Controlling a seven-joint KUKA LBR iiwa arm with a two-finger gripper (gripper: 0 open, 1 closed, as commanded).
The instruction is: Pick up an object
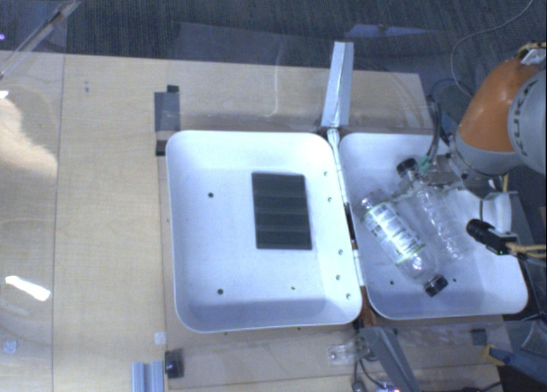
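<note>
Closest to the camera, in the right bin [504,292], there's a small black cap [436,285]. It looks like it belongs to the clear bottle [391,232] lying on its side just behind it, angled toward the wall the two bins share. A second clear bottle [440,215] lies right beside the first, maybe touching it, but see-through plastic on white makes the edges really hard to trace.

Just beyond the bottles is the hand [434,172], low over the far half of that bin, near the top end of the second bottle. Honestly can't tell if it's released or clenched, or if it's got anything. It's a jumble of metal and glare there.

The best bet for the grab is probably to go for a bottle across its narrow width, mid-body, not the tapered neck. These things are slick and round, so an off-centre squeeze will likely just squirt it sideways into its neighbour.

Over in the left bin [205,245] a dark ribbed pad [281,211] lies flat in the middle, well apart from the action. Further back the arm [496,121] gets cut off by the frame edge, and a metal post [338,83] stands up from the table [102,211] behind the bins.
</note>
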